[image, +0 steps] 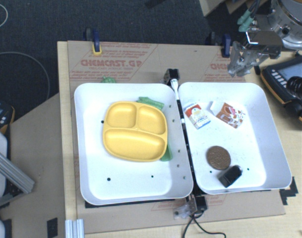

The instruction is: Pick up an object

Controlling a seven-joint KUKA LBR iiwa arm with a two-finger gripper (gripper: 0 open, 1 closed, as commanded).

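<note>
My gripper (238,66), closure indeterminate, hangs beyond the right bin's (274,133) far rim; red-white packet (230,115) lies nearest, toward the camera.

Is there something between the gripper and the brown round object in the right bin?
Nothing visible does. The gripper hangs above the right bin's far edge; the brown disc lies open, a black block just beside it.

The arm's wrist (284,21) is a pale grey rounded housing with silvery metal parts, teal fittings and dark cables, above a grey gripper (238,63).
</note>
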